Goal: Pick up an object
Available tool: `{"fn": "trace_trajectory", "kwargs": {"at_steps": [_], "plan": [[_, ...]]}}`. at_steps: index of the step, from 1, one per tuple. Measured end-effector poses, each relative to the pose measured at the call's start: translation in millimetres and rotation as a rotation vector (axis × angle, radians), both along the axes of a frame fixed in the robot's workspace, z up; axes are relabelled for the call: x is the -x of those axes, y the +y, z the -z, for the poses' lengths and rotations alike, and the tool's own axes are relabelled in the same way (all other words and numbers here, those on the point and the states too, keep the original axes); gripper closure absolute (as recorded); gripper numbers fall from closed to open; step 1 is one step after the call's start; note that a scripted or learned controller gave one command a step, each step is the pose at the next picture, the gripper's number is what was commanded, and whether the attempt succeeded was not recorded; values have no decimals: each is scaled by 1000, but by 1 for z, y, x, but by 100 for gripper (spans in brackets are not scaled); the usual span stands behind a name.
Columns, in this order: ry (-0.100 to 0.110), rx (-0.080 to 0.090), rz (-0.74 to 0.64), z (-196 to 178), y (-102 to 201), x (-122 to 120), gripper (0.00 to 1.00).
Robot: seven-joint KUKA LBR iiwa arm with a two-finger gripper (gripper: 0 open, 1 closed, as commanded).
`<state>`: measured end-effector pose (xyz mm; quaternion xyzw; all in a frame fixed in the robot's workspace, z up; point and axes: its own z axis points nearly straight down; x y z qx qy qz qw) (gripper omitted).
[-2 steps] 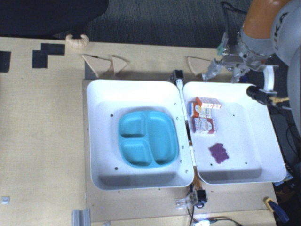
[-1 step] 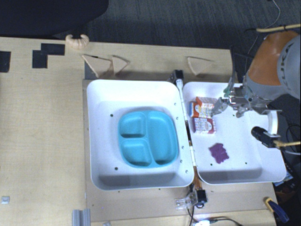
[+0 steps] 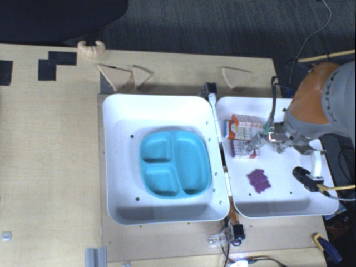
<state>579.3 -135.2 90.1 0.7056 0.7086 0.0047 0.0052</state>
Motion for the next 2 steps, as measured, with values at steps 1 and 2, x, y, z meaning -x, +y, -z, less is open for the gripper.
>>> {"fn": "trace_trajectory", "kwargs": {"at_steps": [1, 2], "plan": [[-5, 2, 3, 0, 14, 52, 0], [-11, -1, 1, -13, 16, 49, 100]]}}
